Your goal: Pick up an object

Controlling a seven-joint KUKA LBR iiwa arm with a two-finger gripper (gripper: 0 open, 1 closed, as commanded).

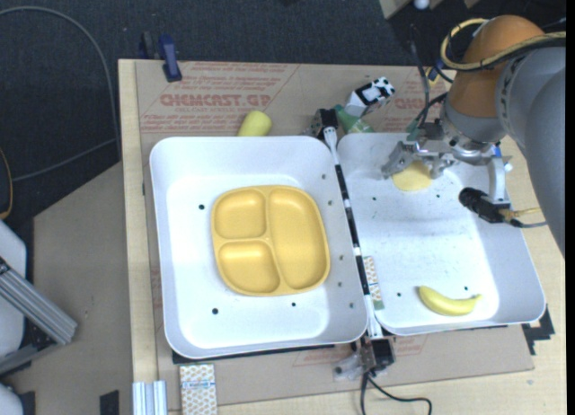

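Objects number two in the right bin (503, 260): one banana (447, 300) and one pale yellow piece (413, 180) under my fingers (415, 158), spread wide around it.

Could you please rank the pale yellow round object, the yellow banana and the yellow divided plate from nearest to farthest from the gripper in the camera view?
1. Pale yellow round object: right bin, directly beneath the gripper.
2. Yellow banana: right bin, near its front edge.
3. Yellow divided plate: middle of the left bin.
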